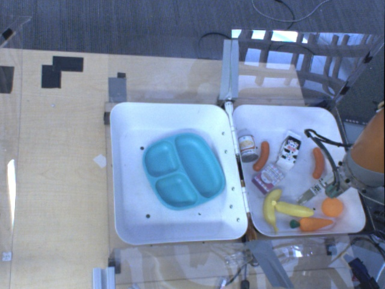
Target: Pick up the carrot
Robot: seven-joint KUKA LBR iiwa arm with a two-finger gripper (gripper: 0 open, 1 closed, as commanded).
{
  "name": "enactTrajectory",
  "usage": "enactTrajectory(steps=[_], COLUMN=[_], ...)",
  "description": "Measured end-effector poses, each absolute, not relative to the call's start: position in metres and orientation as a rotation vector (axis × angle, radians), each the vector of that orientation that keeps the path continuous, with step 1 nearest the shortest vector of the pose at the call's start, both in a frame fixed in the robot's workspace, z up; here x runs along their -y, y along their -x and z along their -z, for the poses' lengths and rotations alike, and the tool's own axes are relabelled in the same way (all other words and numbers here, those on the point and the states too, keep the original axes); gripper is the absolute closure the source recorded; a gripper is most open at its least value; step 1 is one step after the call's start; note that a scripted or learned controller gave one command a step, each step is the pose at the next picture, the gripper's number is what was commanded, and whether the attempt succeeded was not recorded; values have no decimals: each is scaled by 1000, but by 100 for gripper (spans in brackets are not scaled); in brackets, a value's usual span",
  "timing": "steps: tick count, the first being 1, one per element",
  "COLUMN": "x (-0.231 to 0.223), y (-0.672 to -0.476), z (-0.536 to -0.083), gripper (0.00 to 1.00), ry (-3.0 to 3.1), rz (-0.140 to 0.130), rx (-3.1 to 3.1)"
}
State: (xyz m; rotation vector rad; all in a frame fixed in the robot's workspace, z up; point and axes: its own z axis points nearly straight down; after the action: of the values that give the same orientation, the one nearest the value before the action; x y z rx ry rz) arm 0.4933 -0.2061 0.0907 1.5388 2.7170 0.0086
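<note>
The gripper [314,191] hung low in the right bin [337,118], toward the lower right of the frame; whether it was clenched or released could not be told, and nothing showed in its grasp. The carrot [315,224] lay just below it, near the bin's bottom edge, its long axis running roughly left to right, green end at left. An orange [332,207] sat just above the carrot's right end, bananas [281,209] at its left.
</note>
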Motion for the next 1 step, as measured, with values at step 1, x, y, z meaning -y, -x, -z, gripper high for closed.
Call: enactTrajectory(steps=[1], x=[206], y=[-493], z=[-91], gripper=[0], ry=[-1104], rz=[-4], rx=[-2920])
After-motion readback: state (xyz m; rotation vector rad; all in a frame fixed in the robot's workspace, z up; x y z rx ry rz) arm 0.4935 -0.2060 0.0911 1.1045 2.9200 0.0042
